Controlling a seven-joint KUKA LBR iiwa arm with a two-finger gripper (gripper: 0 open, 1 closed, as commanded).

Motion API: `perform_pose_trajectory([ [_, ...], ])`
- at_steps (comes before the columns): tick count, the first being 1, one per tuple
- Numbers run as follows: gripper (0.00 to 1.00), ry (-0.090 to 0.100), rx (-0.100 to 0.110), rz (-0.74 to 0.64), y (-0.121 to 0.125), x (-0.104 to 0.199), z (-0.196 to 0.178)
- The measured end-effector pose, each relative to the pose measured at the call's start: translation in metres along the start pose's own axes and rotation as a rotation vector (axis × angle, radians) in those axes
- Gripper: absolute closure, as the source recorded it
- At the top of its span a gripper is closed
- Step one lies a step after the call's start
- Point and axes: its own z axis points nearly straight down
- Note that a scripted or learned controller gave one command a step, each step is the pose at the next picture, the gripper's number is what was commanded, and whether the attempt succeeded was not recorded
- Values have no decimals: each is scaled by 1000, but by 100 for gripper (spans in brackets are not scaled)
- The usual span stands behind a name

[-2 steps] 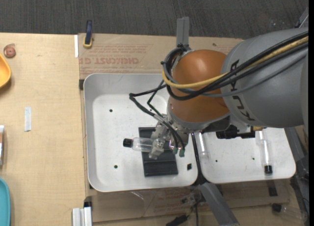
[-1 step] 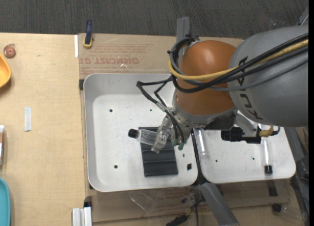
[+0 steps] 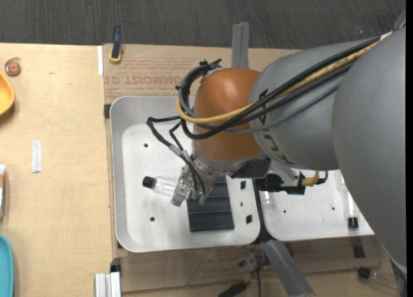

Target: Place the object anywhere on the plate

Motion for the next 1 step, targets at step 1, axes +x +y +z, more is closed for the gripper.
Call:
perform_pose_trajectory([
  [1,100,-3,-2,-104,49,-32,-22],
])
